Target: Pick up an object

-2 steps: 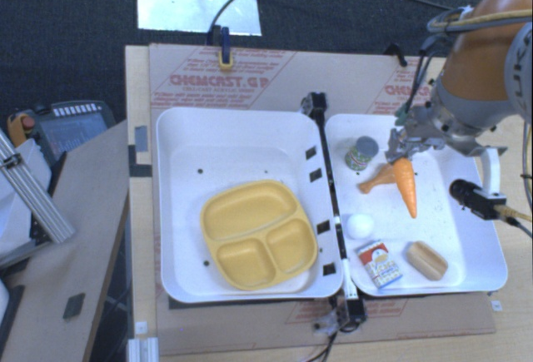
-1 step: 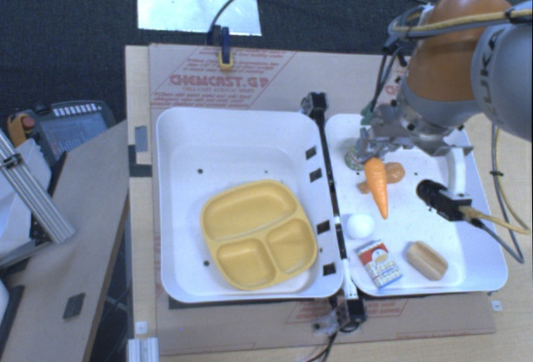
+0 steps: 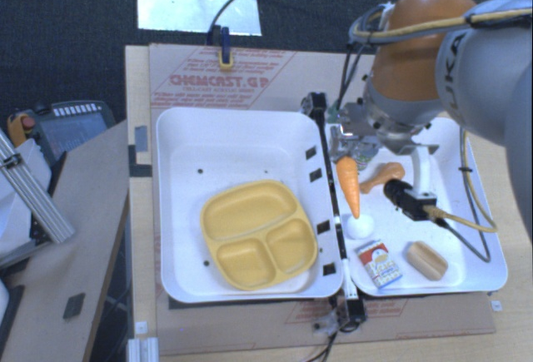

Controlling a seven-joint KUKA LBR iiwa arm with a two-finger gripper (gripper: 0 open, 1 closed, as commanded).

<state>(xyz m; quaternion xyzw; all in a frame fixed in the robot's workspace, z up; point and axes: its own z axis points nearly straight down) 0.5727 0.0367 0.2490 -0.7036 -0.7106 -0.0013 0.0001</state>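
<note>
The right bin (image 3: 487, 256) holds an orange carrot (image 3: 348, 185), a small white ball (image 3: 360, 226), a red-and-white carton (image 3: 379, 262), a tan bread roll (image 3: 425, 260) and a tan drumstick-shaped piece (image 3: 381, 176). My gripper (image 3: 353, 142) hangs low over the bin's back left part, just above the carrot's thick end. A greenish item (image 3: 364, 156) sits partly hidden beneath it. The grey arm and its orange band cover the back of this bin.
The left bin (image 3: 191, 152) carries a yellow divided tray (image 3: 258, 231). A black block with a yellow cable (image 3: 410, 200) hangs from the arm over the right bin. A divider with black clips (image 3: 326, 185) runs between the bins.
</note>
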